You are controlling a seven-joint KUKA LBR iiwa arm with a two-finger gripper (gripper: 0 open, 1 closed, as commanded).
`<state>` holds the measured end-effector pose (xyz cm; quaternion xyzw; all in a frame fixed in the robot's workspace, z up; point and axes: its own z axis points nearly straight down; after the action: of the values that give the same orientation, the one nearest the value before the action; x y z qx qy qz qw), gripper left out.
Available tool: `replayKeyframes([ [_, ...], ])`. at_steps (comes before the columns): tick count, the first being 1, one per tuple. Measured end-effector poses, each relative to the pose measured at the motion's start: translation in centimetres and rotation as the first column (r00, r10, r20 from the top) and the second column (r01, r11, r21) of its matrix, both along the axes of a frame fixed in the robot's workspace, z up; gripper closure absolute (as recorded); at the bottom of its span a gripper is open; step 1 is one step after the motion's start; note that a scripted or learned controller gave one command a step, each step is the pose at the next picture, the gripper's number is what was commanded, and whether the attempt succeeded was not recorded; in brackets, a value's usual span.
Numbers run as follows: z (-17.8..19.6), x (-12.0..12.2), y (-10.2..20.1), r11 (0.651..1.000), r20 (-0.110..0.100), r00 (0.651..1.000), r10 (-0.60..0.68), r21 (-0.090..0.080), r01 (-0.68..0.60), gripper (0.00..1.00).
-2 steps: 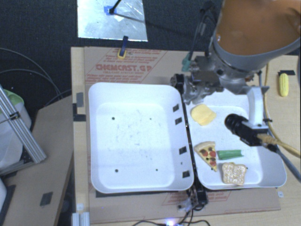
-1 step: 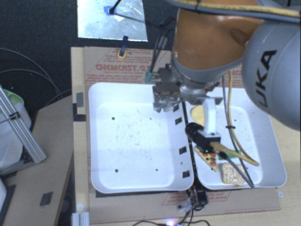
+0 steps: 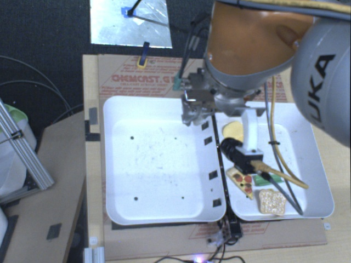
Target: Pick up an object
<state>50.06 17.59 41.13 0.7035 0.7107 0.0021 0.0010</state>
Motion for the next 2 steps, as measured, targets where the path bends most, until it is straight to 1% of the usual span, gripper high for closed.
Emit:
replayKeyframes([
  [1, 5.51, -0.97, -3.14, 1.000, 0.004, 1.000, -0.011, 0.001, 0.011, 1.00],
  [2, 6.30, -0.92, -2.91, 1.000, 0.002, 1.000, -0.004, 0.001, 0.004, 1.00],
])
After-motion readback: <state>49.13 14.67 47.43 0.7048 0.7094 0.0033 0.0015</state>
